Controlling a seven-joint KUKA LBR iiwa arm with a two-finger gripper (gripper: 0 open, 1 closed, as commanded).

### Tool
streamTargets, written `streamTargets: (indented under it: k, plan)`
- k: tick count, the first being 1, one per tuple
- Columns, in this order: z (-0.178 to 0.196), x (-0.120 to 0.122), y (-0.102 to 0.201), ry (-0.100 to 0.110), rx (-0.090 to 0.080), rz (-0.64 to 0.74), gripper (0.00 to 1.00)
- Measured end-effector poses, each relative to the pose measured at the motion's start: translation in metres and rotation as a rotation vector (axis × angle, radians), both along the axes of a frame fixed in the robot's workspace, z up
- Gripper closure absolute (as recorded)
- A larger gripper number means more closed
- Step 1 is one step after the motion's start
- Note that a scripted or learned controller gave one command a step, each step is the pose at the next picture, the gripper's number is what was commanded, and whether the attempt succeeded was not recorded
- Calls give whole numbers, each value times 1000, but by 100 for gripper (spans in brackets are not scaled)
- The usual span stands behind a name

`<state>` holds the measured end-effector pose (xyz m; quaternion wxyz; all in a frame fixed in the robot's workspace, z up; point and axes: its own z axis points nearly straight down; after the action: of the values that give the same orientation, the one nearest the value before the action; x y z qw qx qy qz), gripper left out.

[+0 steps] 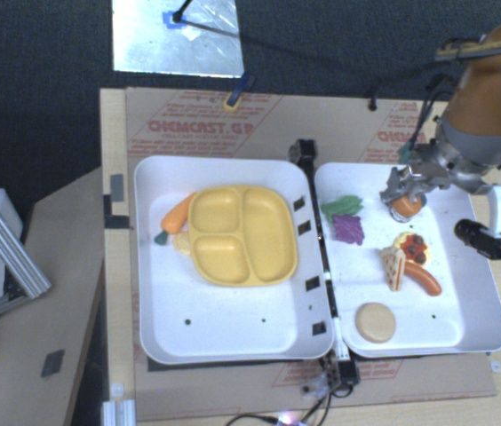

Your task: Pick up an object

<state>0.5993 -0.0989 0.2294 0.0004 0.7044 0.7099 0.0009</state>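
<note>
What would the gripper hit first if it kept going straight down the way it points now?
Probably the small orange object right at the gripper tip, then the right bin floor beneath; its height above the object is unclear.

Overhead slanted view onto both bins (233, 349)

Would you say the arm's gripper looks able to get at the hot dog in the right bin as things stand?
Probably yes: the hot dog lies uncovered from above, though the sandwich wedge touches its left end, and the gripper is above an orange object nearby.

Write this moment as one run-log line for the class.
arm: over right bin | claw: low at orange object, grip unclear | yellow tray: left bin, carrot beside it
</note>
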Motion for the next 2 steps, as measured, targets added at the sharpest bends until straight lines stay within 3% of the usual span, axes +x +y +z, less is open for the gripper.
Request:
streamTargets:
  k: [2]
  plan:
    - [2, -4, 102, 0, 2, 2, 100]
